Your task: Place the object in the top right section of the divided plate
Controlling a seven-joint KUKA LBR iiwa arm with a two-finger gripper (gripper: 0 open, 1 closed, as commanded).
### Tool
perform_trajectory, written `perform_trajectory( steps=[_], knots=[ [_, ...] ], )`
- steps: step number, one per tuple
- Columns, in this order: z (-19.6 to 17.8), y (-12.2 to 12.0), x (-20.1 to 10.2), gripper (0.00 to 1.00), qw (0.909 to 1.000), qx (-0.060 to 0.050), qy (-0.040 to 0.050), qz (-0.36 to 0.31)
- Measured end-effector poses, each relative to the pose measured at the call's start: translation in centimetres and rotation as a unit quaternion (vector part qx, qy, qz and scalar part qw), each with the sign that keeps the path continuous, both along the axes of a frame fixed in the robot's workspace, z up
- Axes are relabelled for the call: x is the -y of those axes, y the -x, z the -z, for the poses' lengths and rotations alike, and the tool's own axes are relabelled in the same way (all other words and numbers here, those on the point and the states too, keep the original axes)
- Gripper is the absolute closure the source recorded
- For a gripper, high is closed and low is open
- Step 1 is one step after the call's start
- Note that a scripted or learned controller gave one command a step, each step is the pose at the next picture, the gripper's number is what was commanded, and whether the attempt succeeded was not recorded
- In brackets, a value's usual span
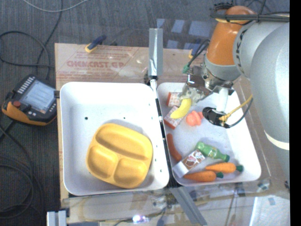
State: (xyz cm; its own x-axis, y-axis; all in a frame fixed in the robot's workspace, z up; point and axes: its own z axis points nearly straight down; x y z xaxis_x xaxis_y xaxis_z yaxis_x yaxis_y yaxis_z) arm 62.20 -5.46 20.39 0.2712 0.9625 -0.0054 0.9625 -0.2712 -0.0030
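A yellow divided plate (120,155) lies in the left white bin (70,126), toward its front. In the right bin (245,145) a yellow toy banana (180,110) lies near the back left corner. My gripper (194,94) hangs just over the banana's upper end, low inside the right bin. The wrist hides whether it touches the banana. The orange-banded arm reaches in from the upper right.
Around the banana lie a red-and-white packet (173,99), a red box (170,121) and a salmon-pink toy (194,118). Further forward are a sausage (173,147), a green bottle (211,151), a snack packet (190,161) and two carrots (221,168). A divider wall (160,126) separates the bins.
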Motion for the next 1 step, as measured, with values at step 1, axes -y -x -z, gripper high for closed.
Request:
perform_trajectory(
  steps=[1],
  knots=[
    [2.15, 6.6, 2.89, 1.0, 0.9996, 0.0, -0.0013, 0.027]
  ],
)
